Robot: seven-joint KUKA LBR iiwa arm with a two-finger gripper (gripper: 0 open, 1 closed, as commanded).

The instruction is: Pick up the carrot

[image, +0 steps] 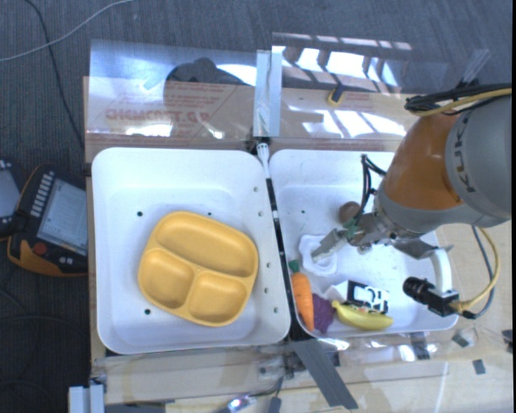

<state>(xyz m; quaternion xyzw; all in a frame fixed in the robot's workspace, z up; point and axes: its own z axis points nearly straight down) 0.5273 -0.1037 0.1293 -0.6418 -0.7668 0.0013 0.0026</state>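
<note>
1. The hand (331, 243) is seen low in the right bin (327, 175), at the end of the grey arm (451, 166) with its orange band, which reaches in from the right.
2. How far the hand is opened cannot be told: it is small and blurred against the white floor of the bin, and nothing can be made out within it.
3. A pale, white object (314, 256) lies just below and to the left of the hand; it appears to be touched by the tip, though contact cannot be confirmed.
4. The carrot (303, 298) is found at the front left corner of the right bin, lying lengthwise against the wall between the two bins, near the hand but apart from it.
5. A purple item (322, 317) is pressed beside the carrot, and a banana (361, 317) lies just right of that, below a small black-and-white object (367, 296) whose markings cannot be read.
6. A brownish round thing (350, 211) is partly hidden behind the wrist.
7. The left bin (120, 188) carries a yellow divided plate (198, 268).
8. A handheld pendant (47, 222) lies on the floor to the left, cut off by the edge.
</note>
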